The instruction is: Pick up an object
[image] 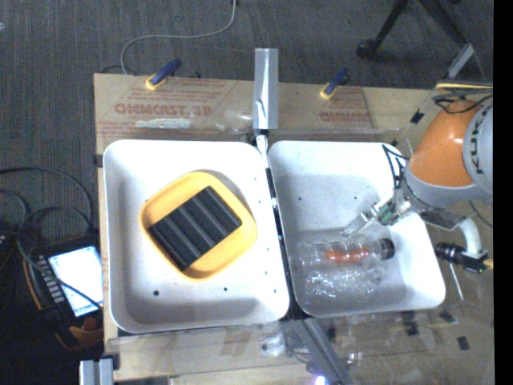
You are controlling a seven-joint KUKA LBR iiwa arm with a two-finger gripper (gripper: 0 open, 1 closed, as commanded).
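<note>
Clear bottle (346, 257) lies in rt bin (321, 179).

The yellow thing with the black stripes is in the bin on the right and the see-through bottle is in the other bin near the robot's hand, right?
Not quite. In the camera view the yellow thing lies in the left bin. The see-through bottle lies in the right bin, near the hand.

Glossy plastic, crinkled film, bare board.
Both white bins (128, 163) look like smooth moulded plastic with a soft sheen; the yellow tray (164, 199) in the left one is glossy, its black ribbed insert (196, 227) matt. In the right bin, a clear bottle (349, 253) and crumpled shiny film (341, 279). The table (184, 107) looks like matt brown board.
</note>
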